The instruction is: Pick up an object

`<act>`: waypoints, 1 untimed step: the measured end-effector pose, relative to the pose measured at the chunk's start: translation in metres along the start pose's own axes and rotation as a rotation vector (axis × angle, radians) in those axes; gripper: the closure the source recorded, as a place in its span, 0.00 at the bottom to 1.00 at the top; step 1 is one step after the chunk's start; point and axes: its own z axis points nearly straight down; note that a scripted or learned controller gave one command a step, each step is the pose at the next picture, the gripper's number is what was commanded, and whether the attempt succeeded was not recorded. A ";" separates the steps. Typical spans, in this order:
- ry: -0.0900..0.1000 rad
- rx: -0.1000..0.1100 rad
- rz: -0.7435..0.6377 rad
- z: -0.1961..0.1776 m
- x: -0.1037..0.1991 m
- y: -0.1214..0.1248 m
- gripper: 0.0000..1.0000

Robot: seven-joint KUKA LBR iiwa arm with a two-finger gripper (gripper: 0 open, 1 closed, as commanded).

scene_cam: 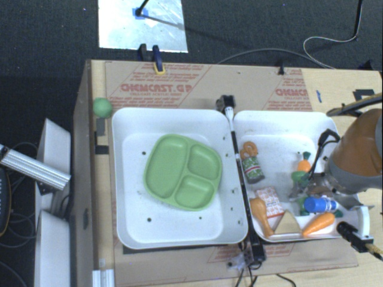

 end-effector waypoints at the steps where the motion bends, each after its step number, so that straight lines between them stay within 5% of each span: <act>1: 0.000 -0.002 -0.003 -0.091 0.039 0.001 1.00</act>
